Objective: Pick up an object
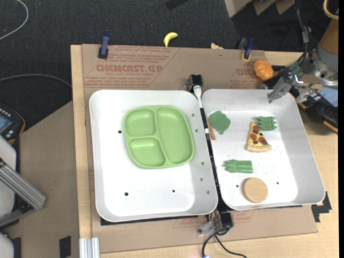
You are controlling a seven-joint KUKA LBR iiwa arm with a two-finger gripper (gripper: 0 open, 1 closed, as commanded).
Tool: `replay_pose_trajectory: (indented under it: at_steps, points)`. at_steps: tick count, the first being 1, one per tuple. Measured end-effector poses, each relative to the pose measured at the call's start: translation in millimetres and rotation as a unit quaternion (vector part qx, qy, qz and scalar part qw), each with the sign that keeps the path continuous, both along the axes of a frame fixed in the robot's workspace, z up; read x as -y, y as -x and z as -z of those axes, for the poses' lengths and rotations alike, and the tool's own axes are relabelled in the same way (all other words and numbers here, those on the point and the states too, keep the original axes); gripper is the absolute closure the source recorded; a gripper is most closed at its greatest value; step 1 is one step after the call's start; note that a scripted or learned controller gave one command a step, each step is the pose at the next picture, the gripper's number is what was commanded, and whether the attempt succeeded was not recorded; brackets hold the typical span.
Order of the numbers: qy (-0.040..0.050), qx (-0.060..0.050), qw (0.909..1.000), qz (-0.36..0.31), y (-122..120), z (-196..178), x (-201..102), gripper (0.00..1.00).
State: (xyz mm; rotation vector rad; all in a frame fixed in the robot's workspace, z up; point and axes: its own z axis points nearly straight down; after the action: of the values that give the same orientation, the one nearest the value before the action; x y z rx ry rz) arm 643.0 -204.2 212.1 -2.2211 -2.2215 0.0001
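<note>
The right bin (pixel 301 160) holds several toy foods. A green leaf-shaped piece (pixel 219 121) lies near its left wall, and a pizza slice (pixel 258 138) sits mid-bin. There is a dark green ridged piece (pixel 265 123) just behind the slice, a green bean bundle (pixel 238 166) nearer the front, and a tan round disc (pixel 255 190) at the front. My gripper (pixel 282 87) hangs above the bin's far right corner, apart from all of them, with nothing seen in it.
The left bin (pixel 107 187) carries a light green divided plate (pixel 159 136). On the cardboard behind the bins lie an orange toy (pixel 263 69) and a yellow banana (pixel 170 37). Blue clamps (pixel 104 44) grip the board's far edge. A black hinge strip (pixel 204 128) runs between the bins.
</note>
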Motion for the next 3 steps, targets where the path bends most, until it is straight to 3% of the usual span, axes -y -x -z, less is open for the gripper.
replay_pose_trajectory:
  at_steps: [1,2,3]
  points:
    - [0.001,0.002,1.0,-0.001,-1,-11,0,1.0]
    - [-0.0009,0.003,1.0,-0.004,-14,-26,-82,1.0]
    - [-0.0015,-0.002,1.0,-0.003,-8,-15,-144,1.0]
